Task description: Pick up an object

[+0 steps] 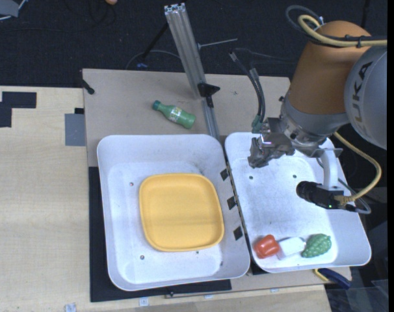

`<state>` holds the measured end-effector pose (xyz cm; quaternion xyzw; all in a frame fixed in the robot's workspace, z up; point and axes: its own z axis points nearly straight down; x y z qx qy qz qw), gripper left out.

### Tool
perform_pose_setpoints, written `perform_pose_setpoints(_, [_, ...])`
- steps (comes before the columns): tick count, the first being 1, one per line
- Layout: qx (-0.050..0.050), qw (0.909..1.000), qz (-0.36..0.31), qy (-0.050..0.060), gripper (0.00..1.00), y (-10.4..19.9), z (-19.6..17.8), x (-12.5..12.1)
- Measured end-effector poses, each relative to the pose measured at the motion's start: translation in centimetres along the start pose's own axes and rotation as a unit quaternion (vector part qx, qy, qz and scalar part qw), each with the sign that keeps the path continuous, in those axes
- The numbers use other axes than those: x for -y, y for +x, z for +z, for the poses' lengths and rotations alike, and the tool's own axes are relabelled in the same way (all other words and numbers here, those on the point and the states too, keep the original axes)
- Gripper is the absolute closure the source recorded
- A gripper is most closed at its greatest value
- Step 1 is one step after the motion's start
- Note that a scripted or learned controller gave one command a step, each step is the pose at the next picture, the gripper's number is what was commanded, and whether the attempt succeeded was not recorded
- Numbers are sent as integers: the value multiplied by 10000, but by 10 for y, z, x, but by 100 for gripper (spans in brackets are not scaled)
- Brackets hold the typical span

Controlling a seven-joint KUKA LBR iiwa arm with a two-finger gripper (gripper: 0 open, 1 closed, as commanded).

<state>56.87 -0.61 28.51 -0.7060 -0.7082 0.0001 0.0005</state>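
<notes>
Behind the desk [41, 174] you are seeing dark floor and cables. Your gripper [261, 153] is hanging over the right bin [353, 239], carrying nothing; its opening I cannot tell. Nothing is picked yet: the red pepper [267, 246], white block [291, 247] and green grapes [316, 245] are lying near that bin's front edge.

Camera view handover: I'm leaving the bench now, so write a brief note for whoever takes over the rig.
Gripper: over the far end of the right bin, nothing seen between its fingers.
Things: red piece, white piece and green piece sit along the right bin's near edge; yellow plate lies in the left bin; green bottle lies on the bench beyond the bins.
Done: nothing picked.
Left: grasp and lift one object.
</notes>
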Motion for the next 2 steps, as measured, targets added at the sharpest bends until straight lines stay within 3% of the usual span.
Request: perform_pose_setpoints(2, [1,10000,4,3,100,96,12,-41])
